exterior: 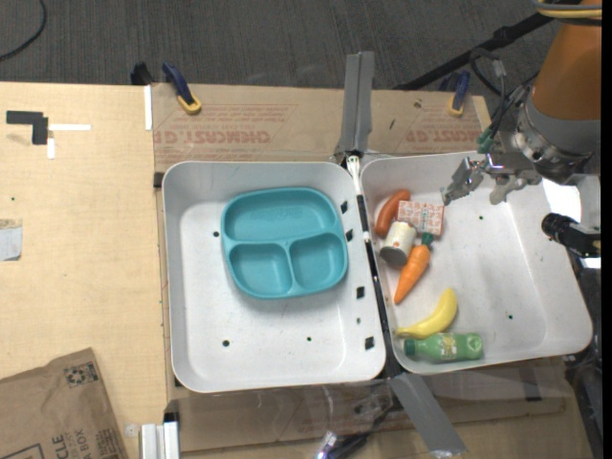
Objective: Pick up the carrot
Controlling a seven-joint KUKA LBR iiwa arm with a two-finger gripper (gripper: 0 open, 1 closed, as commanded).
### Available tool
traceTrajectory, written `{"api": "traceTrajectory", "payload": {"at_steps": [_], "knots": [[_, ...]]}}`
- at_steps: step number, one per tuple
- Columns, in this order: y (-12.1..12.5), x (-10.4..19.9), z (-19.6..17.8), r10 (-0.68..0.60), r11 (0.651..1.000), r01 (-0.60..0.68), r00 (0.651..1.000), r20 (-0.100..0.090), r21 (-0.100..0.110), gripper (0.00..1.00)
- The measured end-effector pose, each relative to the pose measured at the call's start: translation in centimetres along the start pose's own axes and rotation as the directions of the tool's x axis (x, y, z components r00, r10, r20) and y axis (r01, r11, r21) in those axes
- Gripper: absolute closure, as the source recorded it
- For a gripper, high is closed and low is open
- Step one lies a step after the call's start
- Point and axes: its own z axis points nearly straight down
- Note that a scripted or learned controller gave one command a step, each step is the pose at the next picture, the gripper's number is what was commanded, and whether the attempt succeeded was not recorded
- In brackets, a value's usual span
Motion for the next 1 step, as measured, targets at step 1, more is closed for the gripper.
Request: {"api": "traceTrajectory", "payload": {"at_steps": [1], "knots": [[2.2,1.62,11.95,0.194,0.981,-0.194,0.981,-0.002,-0.012,0.0]]}}
